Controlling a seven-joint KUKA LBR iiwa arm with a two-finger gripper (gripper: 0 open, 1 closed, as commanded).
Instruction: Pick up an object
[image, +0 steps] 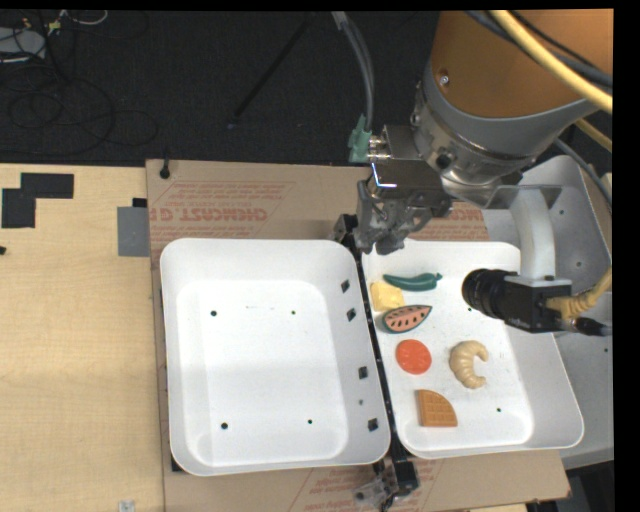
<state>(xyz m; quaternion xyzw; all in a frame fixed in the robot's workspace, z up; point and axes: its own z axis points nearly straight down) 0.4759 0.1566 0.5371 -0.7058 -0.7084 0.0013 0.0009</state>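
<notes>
The right bin (545, 420) holds several toy foods: a green chilli (412, 282), a yellow piece (386, 295), a watermelon slice (408, 318), a red tomato disc (413, 356), a beige croissant (469, 362) and an orange waffle wedge (436, 408). My gripper (388, 238) hangs over the far left corner of this bin, just above and behind the yellow piece and the chilli. Nothing shows between its dark fingers.
The left bin (190, 300) lies beside the right one, the two rims meeting at a row of black clips (362, 372). A black cylinder on a white bracket (505, 296) juts over the right bin's far right side. Brown cardboard lies beneath both bins.
</notes>
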